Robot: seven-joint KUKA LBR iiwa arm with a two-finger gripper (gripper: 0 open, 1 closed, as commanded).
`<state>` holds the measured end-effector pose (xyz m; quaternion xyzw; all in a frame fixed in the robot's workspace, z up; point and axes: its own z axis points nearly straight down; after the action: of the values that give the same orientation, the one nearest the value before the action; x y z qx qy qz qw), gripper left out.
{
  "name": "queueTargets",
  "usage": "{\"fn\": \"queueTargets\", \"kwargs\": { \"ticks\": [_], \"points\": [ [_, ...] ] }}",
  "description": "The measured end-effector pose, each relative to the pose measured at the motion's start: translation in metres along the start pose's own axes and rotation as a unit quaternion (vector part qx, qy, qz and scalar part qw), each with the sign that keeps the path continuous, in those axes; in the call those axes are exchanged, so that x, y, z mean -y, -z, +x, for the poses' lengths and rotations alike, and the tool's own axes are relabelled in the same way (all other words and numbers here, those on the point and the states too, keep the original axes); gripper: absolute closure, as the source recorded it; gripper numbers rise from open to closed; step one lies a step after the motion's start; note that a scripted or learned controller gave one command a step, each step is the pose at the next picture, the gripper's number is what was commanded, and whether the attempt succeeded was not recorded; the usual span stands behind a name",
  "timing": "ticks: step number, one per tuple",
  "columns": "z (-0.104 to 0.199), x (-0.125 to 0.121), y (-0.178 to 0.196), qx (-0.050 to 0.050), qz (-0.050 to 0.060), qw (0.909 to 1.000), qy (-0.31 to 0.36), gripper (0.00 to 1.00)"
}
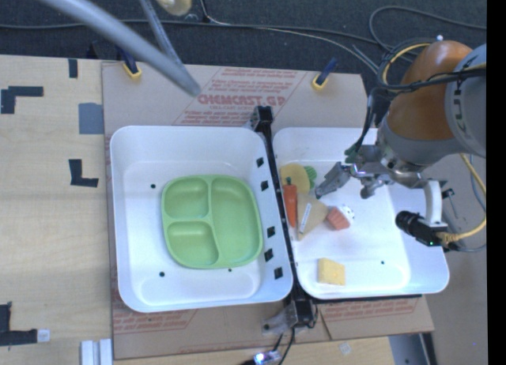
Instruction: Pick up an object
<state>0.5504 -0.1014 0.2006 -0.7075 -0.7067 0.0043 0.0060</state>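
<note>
Camera view put my claw (pixel 350 183) over the right bin (pixel 395 276), right of frame centre, its two fingers spread apart with nothing between them. Several small food pieces lay below: an orange carrot (pixel 291 204) against the bin's left wall, a pink-red piece (pixel 339 219) just beside a tan wedge (pixel 311 217), a yellow block (pixel 332 272) lower down, well apart. I judged the pink-red piece nearest my fingers. To take it well I needed to drop straight down, straddling it clear of the wedge. It looked stubby, its long axis hard to tell; the carrot ran up-and-down the frame. The green tray (pixel 212 221) sat in the left bin (pixel 126 197).
</note>
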Motion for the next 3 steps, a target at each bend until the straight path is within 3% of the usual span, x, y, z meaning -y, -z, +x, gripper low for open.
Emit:
{"fn": "queueTargets", "kwargs": {
  "ticks": [1,3],
  "points": [
    [0.000,-0.003,0.007,0.001,-0.006,1.0000,0.001,0.00],
    [0.006,-0.008,-0.087,0.002,-0.004,1.0000,0.001,0.00]
  ]
}}
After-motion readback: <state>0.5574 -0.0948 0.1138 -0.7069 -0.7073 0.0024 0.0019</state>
